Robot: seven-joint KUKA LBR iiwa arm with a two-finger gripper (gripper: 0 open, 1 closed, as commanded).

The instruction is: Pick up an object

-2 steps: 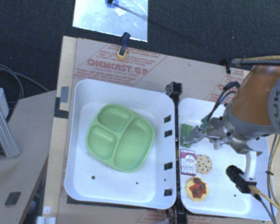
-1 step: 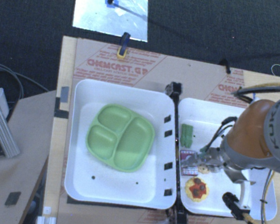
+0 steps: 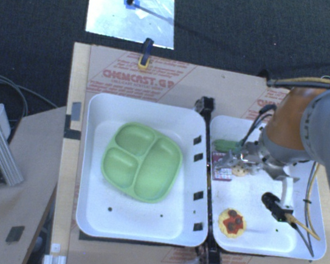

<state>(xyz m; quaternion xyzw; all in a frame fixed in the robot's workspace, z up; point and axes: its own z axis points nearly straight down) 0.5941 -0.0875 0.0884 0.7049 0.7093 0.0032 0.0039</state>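
Gripper [image 3: 234, 163] low in the right bin's [image 3: 305, 244] far-left corner, over small items [image 3: 222, 167], likely attempting a grab; grip state unclear. Pizza toy [image 3: 232, 222] near side; green plate [image 3: 142, 162] in left bin [image 3: 90, 203].

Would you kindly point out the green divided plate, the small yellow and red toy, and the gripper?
green divided plate [image 3: 142, 162], camera view, on the ridge between its compartments.
small yellow and red toy [image 3: 232, 222], camera view, on its red top.
gripper [image 3: 229, 163], camera view, at its tip.
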